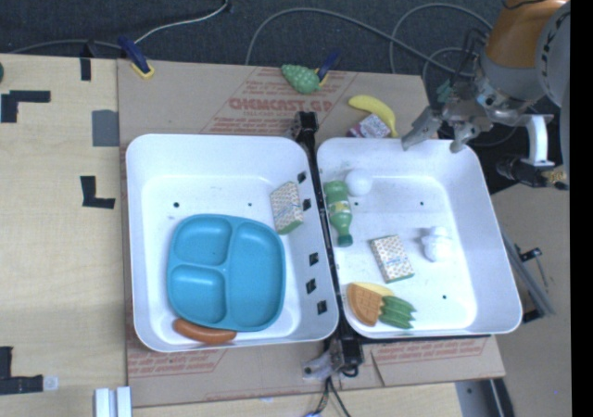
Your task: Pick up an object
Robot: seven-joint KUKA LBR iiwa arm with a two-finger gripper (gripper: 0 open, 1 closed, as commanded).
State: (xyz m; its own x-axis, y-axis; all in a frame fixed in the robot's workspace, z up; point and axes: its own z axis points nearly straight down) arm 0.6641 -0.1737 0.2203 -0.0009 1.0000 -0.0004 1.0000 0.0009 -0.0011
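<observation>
Fingers [434, 133] hang spread and empty over right bin's [482, 185] far rim; arm [528, 26] cut off at frame edge.

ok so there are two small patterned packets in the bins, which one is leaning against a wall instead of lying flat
The packet in the left bin, propped against the divider wall beside the blue plate. The right bin's packet lies flat on the floor.
</observation>
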